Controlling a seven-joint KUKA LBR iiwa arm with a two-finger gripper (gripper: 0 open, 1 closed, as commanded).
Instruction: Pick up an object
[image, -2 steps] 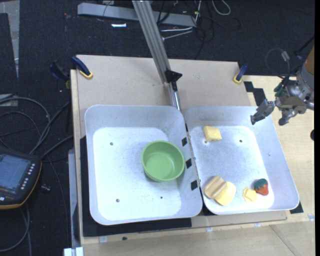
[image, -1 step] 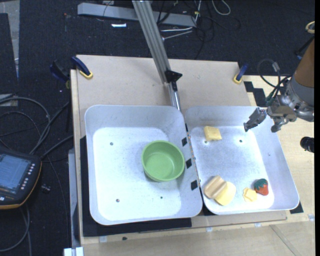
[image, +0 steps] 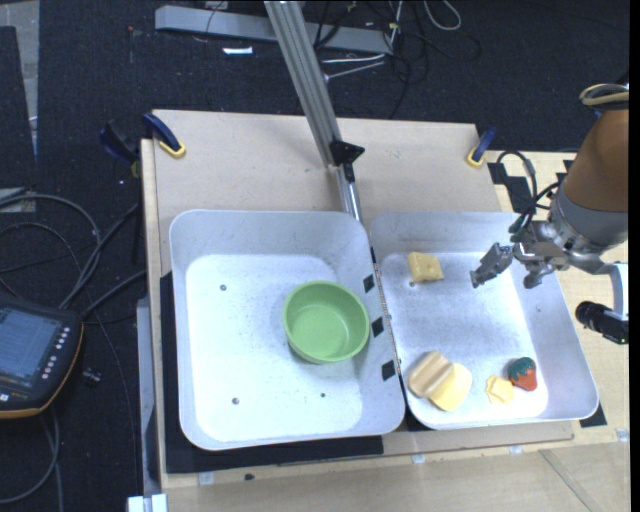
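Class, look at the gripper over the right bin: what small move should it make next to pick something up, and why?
Probably shift the gripper toward the yellow block and descend. It hangs above the right bin holding nothing, and that block lies nearest, apart from the other items.

A robotics lab test cell.
A plywood tabletop (image: 250, 160) was clamped at its corners, cables (image: 60, 215) trailed over dark carpet (image: 70, 100), a teach pendant (image: 30, 350) lay at the left, and an aluminium camera mast (image: 305, 75) rose behind two white bins (image: 200, 240).
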